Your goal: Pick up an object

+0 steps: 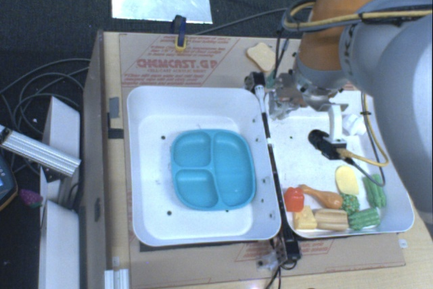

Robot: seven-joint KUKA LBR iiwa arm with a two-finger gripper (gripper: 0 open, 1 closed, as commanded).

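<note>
My gripper hangs over the far end of a shallow white plastic bin, up and to the right of the blue divided plastic tray and close to the rim that parts that tray's own white bin from mine. From this slant I cannot tell whether it is released or clenched, nor whether it touches the bin floor. The things to pick lie well apart from it, clustered to the lower right of the tray: a red toy pepper, an orange-brown toy drumstick, a pale yellow oval piece, a yellow wedge, a tan ridged block and green toy vegetables.
</note>
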